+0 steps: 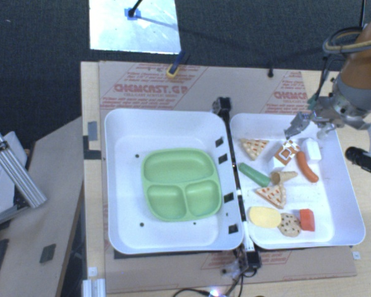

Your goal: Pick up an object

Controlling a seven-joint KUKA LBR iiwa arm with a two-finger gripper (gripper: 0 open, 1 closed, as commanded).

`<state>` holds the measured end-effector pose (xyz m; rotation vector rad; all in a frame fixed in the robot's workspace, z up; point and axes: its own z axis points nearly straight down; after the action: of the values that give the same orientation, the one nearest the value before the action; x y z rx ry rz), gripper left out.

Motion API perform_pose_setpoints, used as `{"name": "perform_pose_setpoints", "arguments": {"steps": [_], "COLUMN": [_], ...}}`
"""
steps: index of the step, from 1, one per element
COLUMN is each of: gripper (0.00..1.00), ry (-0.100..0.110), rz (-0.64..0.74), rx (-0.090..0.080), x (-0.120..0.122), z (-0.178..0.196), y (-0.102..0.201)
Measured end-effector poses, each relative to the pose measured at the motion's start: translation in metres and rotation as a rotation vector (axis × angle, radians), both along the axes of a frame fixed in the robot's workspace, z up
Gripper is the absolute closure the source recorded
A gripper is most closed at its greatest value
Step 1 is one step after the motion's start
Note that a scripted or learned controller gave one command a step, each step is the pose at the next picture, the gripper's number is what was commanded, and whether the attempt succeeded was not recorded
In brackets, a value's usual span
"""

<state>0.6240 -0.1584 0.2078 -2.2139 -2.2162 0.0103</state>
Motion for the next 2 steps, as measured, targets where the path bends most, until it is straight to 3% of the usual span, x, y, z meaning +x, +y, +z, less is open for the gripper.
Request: {"name": "perform_pose_setpoints", "arguments": {"steps": [1, 2], "gripper": [0.00, 0.00], "ry": [-0.013, -0.009], "rz": [0.003, 0.001], "rx": [-0.002, -0.001], "x": [0.003, -0.005], "z": [0.008, -0.049], "y": [0.000, 0.004]}}
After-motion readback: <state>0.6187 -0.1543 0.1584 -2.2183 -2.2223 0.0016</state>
